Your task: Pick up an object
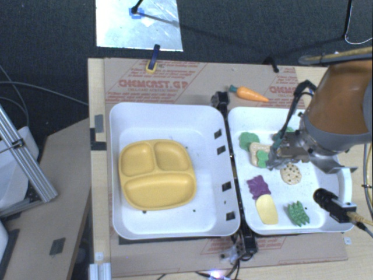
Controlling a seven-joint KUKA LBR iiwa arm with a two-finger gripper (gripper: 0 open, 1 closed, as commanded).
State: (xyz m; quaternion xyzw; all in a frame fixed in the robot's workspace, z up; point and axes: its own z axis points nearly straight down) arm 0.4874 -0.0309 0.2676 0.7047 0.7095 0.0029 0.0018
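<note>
Hovering low over the far-left part of the right bin (pixel 335 223), gripper (pixel 274 155) crowding a beige piece (pixel 258 150) next to a green piece (pixel 249 139); honestly impossible to tell its state at this angle. Probably going for that beige one as the pick. Cookie (pixel 290 173) sitting just right of it, purple (pixel 257 186), yellow (pixel 267 209) and green spiky (pixel 298 213) toys spread nearer. Yellow divided plate (pixel 156 174) resting in the left bin (pixel 169 111), carrot (pixel 249 93) lying outside on the cardboard.
</note>
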